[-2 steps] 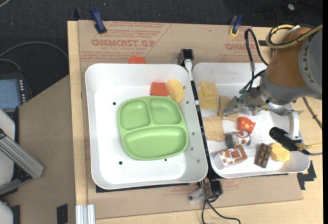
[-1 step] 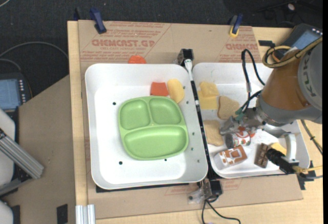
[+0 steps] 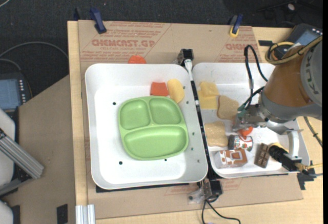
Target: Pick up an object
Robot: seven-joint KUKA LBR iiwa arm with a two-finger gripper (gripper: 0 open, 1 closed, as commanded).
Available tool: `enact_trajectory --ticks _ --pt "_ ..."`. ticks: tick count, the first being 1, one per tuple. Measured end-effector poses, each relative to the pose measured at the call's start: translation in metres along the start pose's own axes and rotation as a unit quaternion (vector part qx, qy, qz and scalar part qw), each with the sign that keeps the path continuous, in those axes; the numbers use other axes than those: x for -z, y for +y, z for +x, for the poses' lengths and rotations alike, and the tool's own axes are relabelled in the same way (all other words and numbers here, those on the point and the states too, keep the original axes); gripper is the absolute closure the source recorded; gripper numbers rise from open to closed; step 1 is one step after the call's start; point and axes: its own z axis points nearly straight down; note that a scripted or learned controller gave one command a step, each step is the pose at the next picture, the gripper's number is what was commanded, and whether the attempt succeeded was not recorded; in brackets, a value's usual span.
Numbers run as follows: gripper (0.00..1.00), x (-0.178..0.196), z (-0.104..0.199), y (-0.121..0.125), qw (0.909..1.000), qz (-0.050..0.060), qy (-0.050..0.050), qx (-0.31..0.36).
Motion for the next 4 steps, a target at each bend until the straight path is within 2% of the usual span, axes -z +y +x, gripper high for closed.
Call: enact_trajectory --ticks 1,2,3,4 --pt "0.0 -0.001 0.0 0.0 1.0 0.001 0.0 0.0" --pt "1.0 0.01 0.0 0.0 1.0 -0.001 0.0 0.0" --pt "0.0 0.009 0.0 0.0 1.0 0.0 0.0 0.0" --pt "0.0 -0.009 0.005 -0.015 1.0 -0.002 0.001 0.0"
